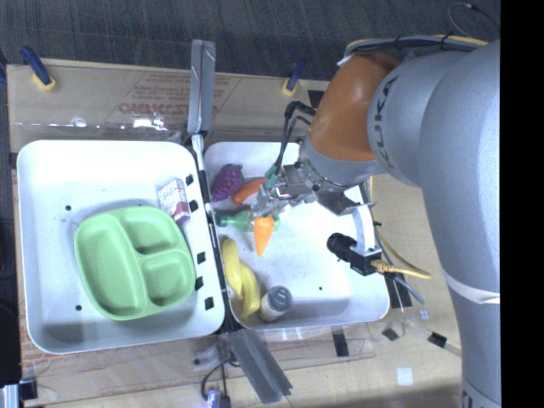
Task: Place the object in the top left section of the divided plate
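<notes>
Hovering over the far-left part of the right bin (340,308), the gripper (274,195) sits right in the thick of a cluster of toy food, and whether it is gripping anything or simply poised there I cannot tell, because the wrist hardware hides that part of it. Directly beneath it hangs or lies an orange carrot (264,235), point toward the near side, its top right at the gripper, so that looks the likely object, though that is my reading, not a certainty. Just beside it, a green piece (235,220) to the left, a purple bunch of grapes (227,181) farther back, and another orange bit (247,191) touching the grapes. Along the left wall of this bin lies a yellow banana (239,280), with a small grey-capped jar (274,300) at its near end. Over in the left bin (42,228) waits the green divided plate (134,262), and a small pink-and-white packet (174,199) rests just off its far-right edge. How will that carrot handle? It looks like light, hard moulded plastic: stiff, not fragile, but smooth and tapered, so a pinch near the tip could squirt it out. The thick upper end gives the broader, safer hold, across its width. Being so light, it may swing or twist in a loose pinch on the way across the divider (204,219) to the plate's top left section.
</notes>
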{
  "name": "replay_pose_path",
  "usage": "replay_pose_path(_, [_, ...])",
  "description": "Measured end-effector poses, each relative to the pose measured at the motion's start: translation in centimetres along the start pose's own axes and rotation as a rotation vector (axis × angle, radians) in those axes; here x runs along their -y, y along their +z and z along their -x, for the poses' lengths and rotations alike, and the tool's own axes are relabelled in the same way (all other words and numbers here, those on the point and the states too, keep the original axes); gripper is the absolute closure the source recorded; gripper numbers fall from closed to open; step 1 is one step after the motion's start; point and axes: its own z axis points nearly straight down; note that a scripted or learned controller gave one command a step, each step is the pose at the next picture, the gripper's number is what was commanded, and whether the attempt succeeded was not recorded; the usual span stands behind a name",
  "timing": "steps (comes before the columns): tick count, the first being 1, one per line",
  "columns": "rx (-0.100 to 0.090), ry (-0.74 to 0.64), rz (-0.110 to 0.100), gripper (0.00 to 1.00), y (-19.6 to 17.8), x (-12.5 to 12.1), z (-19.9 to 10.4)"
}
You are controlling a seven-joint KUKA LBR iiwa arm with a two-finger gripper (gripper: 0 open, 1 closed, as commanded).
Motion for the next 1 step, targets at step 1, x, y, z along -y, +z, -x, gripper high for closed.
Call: replay_pose_path(1, [0.001,-0.150,0.002,1.00,-5.06,-2.72,-6.89])
